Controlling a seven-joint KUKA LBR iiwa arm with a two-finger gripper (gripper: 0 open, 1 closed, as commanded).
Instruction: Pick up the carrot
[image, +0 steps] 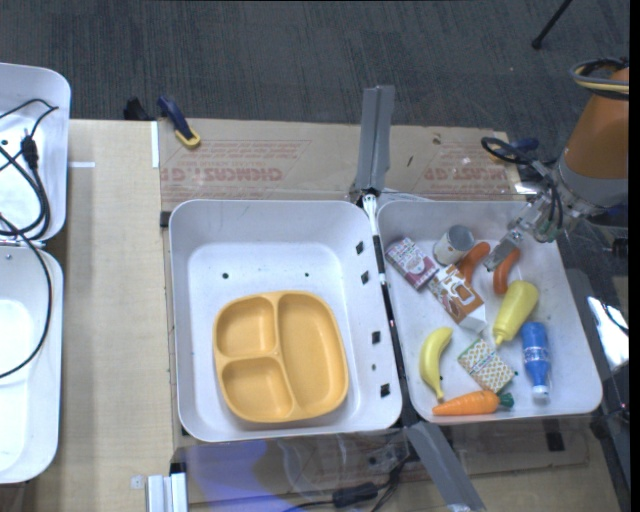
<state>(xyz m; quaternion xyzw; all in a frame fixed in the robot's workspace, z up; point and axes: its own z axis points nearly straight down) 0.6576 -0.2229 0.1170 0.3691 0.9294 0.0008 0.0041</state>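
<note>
The carrot (468, 404), orange with a green stub at its right end, lies flat against the near wall of the right bin (580, 330). My gripper (528, 230) hangs over that bin's far right corner, close to a small red-orange sausage-shaped item (506, 265). It is well away from the carrot, which lies toward the front. Nothing shows between the gripper and the carrot except other toys.
The right bin also holds a banana (434, 360), a yellow bottle (514, 310), a blue bottle (536, 358), a patterned packet (486, 366), a brown carton (458, 292), a pink box (411, 262) and a small can (457, 240). The left bin (200, 260) holds a yellow divided plate (282, 354).
</note>
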